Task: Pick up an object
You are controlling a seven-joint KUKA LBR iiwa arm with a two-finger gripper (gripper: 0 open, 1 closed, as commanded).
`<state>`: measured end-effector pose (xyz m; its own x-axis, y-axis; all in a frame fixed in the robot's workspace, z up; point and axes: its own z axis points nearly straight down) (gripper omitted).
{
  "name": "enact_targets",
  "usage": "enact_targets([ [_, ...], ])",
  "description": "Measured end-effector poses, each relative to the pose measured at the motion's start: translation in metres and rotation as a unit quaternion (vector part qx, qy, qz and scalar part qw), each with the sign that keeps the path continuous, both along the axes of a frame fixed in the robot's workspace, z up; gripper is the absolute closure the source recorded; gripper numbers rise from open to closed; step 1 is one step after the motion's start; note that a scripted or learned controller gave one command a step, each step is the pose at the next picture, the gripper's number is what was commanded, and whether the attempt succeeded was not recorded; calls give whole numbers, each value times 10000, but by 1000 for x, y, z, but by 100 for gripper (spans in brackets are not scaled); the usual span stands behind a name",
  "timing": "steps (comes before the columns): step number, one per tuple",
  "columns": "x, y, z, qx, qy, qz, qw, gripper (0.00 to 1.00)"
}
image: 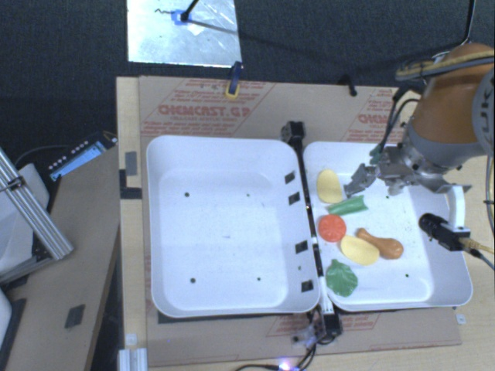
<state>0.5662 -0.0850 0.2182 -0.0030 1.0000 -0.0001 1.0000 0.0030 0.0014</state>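
Hovering low over the right bin (448, 284), end effector (362, 181) angling toward the toy food clustered along that bin's left side; clenched or released: cannot tell. Nothing being carried between its tips. Lying within reach: yellow piece (329, 185), green bean pod (347, 205) just under the tips, red tomato slice (332, 227), yellow slice (359, 250) touching an orange drumstick (382, 245), leafy green (341, 277) nearest the front. Probably lining up on the pod. Reading "CHEMCAST GP" in red on the cardboard sheet (205, 108) lining the desk under both bins.
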Motion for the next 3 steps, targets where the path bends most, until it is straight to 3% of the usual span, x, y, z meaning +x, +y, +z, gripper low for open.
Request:
enact_targets([
  [1,-7,-3,-74,4,33,-9,10000,0],
  [2,54,-65,-136,-15,-7,-19,10000,0],
  [3,55,-62,-122,-3,-18,-2,10000,100],
])
